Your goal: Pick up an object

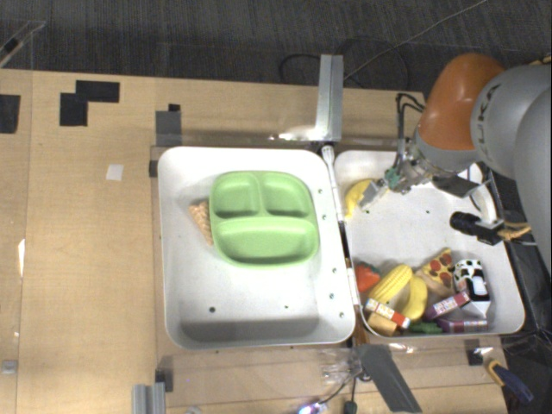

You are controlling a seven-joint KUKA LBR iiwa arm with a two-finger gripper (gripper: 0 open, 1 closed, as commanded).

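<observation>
Yellow toy point(356, 195) at the upper-left of the right bin point(431, 222), against the dividing wall, is judged the nearest target: likely light hollow plastic, stiff, smooth and a bit slippery, best pinched across its narrow middle. End effector point(379, 190) is seen just beside it, tips low near the bin floor; opening width cannot be told, and nothing is seen held. Other toys are piled along the bin's lower edge, well apart.

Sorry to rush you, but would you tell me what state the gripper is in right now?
Gripper: in the right bin, low beside the yellow object near the divider; whether it is open, closed or holding anything cannot be told.
</observation>
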